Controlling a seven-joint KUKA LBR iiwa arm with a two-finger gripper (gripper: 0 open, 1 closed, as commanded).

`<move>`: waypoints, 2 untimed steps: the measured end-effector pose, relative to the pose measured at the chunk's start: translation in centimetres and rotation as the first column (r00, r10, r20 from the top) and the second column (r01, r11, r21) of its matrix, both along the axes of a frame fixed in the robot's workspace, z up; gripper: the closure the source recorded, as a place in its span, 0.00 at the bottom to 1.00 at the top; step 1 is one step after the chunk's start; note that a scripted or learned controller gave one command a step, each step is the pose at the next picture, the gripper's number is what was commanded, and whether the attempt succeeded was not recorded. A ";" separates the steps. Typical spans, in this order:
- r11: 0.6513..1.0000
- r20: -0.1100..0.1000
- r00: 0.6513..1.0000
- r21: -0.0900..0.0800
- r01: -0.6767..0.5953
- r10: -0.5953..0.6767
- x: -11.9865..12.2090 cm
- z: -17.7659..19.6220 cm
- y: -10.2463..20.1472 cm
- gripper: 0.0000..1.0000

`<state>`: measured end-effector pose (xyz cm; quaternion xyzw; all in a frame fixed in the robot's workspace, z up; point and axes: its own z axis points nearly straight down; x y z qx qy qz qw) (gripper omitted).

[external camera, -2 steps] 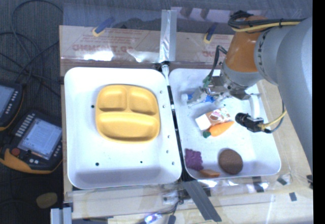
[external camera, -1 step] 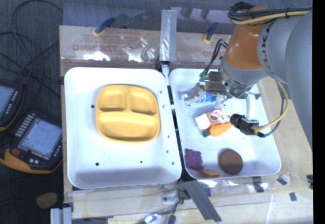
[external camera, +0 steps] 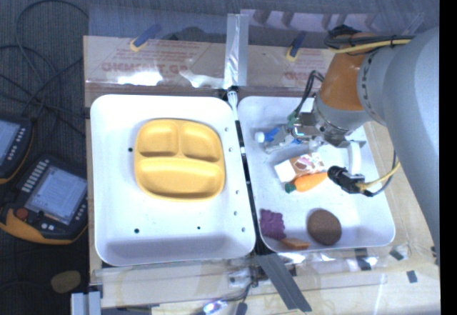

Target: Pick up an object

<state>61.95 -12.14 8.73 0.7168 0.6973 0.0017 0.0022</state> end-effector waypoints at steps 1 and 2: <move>0.999 0.002 0.999 -0.005 -0.048 0.048 -5.1 0.1 -5.9 0.00; 0.992 0.003 0.992 -0.004 -0.124 0.124 0.0 0.0 -2.2 0.00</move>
